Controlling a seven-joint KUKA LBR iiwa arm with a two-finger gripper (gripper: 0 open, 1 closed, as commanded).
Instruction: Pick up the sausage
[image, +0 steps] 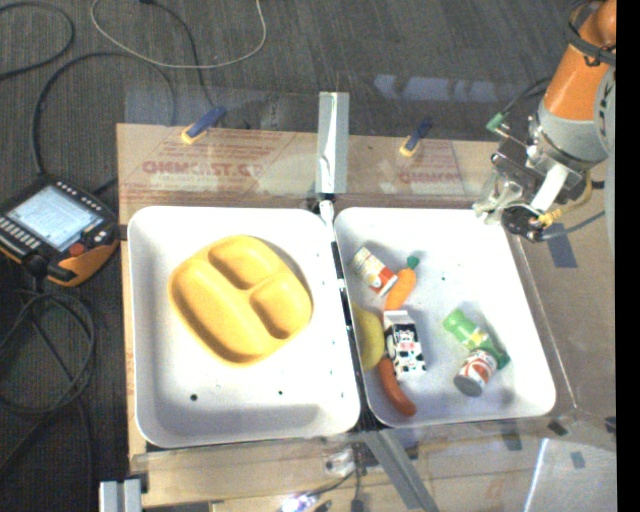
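Sausage (396, 387) lying near front edge of right bin (530, 300), beside banana (369, 338) and cow-print carton (404, 347); hand (512, 205) poised above bin's far right corner, well apart; finger state impossible to tell.

Gripper (512, 205): hanging over the right bin's (530, 300) far right corner.
Sausage (395, 388): lying in that bin, well nearer the camera and left of the claw.
Left bin (150, 400): sitting far left, holding the divided plate (241, 297).

sausage (394, 388) open from above, milk carton (404, 346) and banana (369, 338) crowding its upper end.
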